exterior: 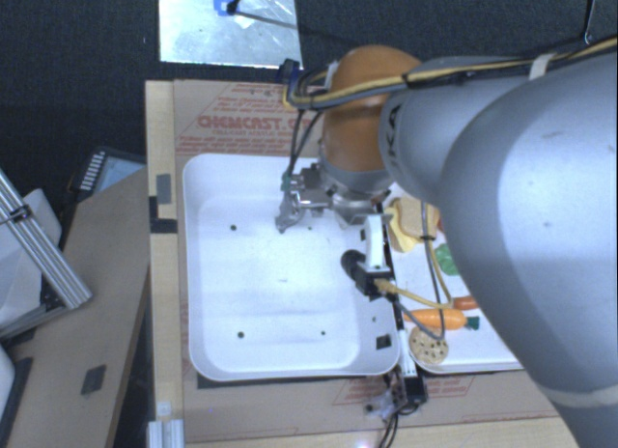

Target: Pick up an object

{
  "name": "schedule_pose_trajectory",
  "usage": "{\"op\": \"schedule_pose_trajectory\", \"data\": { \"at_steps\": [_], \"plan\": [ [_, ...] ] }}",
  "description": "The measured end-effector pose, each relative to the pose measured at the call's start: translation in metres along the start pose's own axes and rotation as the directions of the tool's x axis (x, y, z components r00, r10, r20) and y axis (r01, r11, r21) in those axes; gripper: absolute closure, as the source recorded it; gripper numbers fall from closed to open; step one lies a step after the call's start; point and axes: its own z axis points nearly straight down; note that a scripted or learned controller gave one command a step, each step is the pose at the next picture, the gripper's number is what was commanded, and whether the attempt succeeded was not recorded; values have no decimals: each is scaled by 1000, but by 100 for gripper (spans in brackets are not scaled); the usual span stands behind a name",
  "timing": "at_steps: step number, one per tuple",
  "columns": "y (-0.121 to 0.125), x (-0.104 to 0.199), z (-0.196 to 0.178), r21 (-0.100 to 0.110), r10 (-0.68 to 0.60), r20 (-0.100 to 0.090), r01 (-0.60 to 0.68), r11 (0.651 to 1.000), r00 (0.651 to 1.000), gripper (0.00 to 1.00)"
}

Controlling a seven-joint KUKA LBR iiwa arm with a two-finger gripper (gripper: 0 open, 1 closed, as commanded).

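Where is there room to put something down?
The left bin has bare white floor from its near rim up to the gripper. The right bin is crowded: carrot, round dotted disc, green piece, yellow piece, arm overhead.

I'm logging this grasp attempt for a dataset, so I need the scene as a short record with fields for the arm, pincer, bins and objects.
arm: grey arm reaching in from the right, above the right bin
pincer: pincer over the far part of the left bin
held: nothing visibly held
right bin: right bin largely hidden by the arm
right bin contents: orange carrot; round tan speckled piece; green piece; yellow piece
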Motion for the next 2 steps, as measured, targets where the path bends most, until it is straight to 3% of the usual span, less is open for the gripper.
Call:
{"op": "schedule_pose_trajectory", "data": {
  "at_steps": [1,2],
  "plan": [
    [57,-22,66,-14,7,0,-7,1000,1000,0],
    [51,82,63,-14,0,-2,0,1000,1000,0]
  ]
}}
